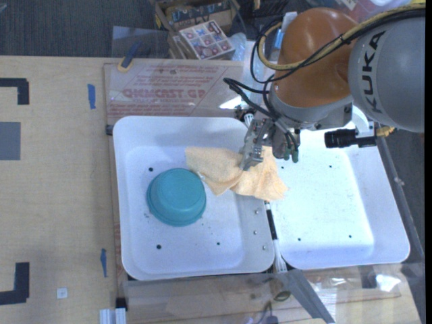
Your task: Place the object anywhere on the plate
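- Wooden worktop (61, 201) carries two shallow white bins side by side, the left bin (135, 248) and the right bin (378, 241), touching along their inner edges.
- Grey arm with an orange band (317, 52) reaches in from the right and hangs over the seam between the bins, near their far side.
- Crumpled yellow cloth (260, 181) lies mostly in the left bin, one corner draped across the divider toward the right bin.
- Round teal plate (177, 196), which looks like an upturned dish, sits in the left bin, just beside the cloth's left edge; whether they touch I cannot tell.
- Two-finger gripper (253, 157) is down on the cloth's upper part; its fingers appear to be pinching a raised fold, though the view is not sharp enough to be sure.
- Judging by this, the task is at the grasp stage: lifting, carrying leftward and releasing over the plate remain.
- Nothing stands between cloth and plate; cardboard boxes (199, 19) lie beyond the bins, well clear.
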